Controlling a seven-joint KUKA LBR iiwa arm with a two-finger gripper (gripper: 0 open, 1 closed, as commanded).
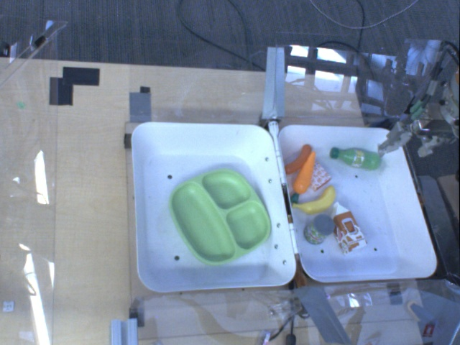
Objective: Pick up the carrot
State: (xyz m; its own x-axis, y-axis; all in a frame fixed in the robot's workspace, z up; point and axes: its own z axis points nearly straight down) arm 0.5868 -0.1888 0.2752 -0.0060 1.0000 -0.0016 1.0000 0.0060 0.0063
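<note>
Carton [349, 233] sat nearest us; carrot [305, 172] lay untouched by the right bin [417, 214] wall. Gripper [407, 136] hovered well apart, holding nothing; we couldn't tell its spread. Whole pick remained.

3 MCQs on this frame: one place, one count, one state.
1. The carrot lies in:
A. the left bin
B. the right bin
C. the green tray

2. Compartments in the green tray:
A. two
B. three
C. five

3. The green bottle is:
A. lying on its side
B. standing upright
C. resting on the green tray

Answers:
1 B, it lies near that bin's left wall, above the banana.
2 B, one long section and two smaller ones.
3 A, its length runs flat along the bin floor.
</note>
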